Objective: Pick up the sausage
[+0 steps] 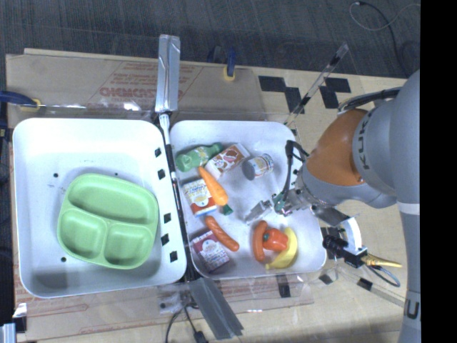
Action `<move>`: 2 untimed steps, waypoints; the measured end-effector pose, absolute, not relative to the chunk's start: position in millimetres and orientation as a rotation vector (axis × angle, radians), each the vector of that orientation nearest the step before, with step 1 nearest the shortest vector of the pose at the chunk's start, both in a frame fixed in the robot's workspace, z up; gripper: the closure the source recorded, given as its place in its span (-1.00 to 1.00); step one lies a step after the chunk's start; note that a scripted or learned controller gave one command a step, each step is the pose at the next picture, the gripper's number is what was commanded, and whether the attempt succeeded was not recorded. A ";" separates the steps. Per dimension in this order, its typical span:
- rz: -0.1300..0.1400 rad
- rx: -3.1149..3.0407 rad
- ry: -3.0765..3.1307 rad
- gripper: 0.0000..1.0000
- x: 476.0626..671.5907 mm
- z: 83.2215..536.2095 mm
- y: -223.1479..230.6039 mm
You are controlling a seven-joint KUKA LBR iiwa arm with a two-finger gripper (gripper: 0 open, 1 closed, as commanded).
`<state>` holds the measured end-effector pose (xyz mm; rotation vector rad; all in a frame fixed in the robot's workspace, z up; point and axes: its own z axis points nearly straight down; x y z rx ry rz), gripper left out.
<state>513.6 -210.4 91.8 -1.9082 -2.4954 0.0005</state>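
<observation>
1. A green divided plate lay in the left bin, apart from the clutter.
2. The sausage lay slantwise in the right bin, at seven o'clock, touching a packet.
3. The gripper hung at three o'clock of it, above bare floor; its spread I couldn't tell.

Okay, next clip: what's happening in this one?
A grey KUKA arm reaches into the right bin, its gripper low among the toy food. The sausage lies untouched near the bin's front left, between two snack packets. A green divided plate sits in the left bin.
</observation>
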 end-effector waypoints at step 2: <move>-0.002 -1.846 -2.537 1.00 485.6 101.0 -207.8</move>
